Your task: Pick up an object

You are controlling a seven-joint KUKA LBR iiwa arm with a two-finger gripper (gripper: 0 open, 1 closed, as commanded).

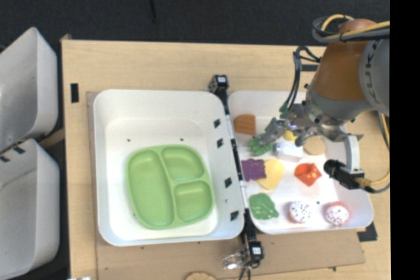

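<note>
The right bin (262, 100) holds several small toy pieces. Among them are a brown block (245, 123), a dark green piece (257, 149), a purple piece (253, 169), a yellow piece (273, 172) and a red piece (307, 174). My gripper (283, 132) hangs low over the bin's upper middle, just above the dark green piece and a small yellow bit. The wrist hides what lies straight under it. I see nothing clearly held.
A green divided plate (170, 185) lies in the left bin (111, 115). Near the right bin's front edge sit a green leaf shape (263, 206) and two speckled white balls (300, 211) (336, 214). A tan disc (315, 145) lies beside the wrist. A black cable loops at the right.
</note>
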